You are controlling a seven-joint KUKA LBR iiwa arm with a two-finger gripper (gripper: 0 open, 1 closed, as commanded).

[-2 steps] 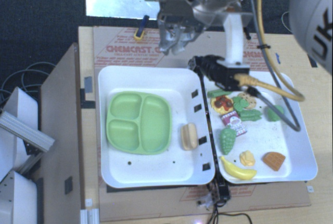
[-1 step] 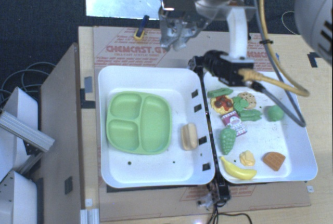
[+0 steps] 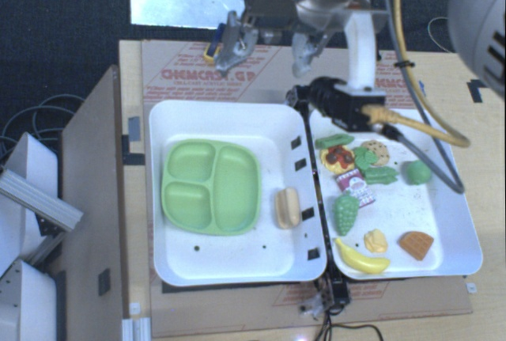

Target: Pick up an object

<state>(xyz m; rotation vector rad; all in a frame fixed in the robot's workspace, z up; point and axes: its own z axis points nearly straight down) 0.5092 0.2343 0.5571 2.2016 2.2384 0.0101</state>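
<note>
Camera view: two white bins are seen side by side on a bench covered with brown cardboard. The left bin (image 3: 182,114) holds a green tray (image 3: 211,187) with three parts, set near the middle. A small hot dog toy (image 3: 288,207) is laid beside the tray, close to the bin's right edge.

The right bin (image 3: 451,229) is filled with toy food. A yellow banana (image 3: 361,258) is found at the near left corner. A small yellow lump (image 3: 375,240) is placed just above it, and a brown waffle piece (image 3: 417,244) sits near the near right corner. A bumpy green fruit (image 3: 345,214) is laid by the left edge. A small purple and white packet (image 3: 356,186) is touching it. A red and yellow pizza slice (image 3: 338,160), a cookie (image 3: 373,150), a green leafy piece (image 3: 378,173) and a round green ball (image 3: 416,172) are spread across the middle and far part.

The gripper (image 3: 265,51) is held high above the far edge of the left bin, over the cardboard. Its two fingers (image 3: 234,43) are spread apart, and nothing is seen between them. A black part and a yellow hose (image 3: 419,128) are hung over the far left corner of the right bin.
</note>
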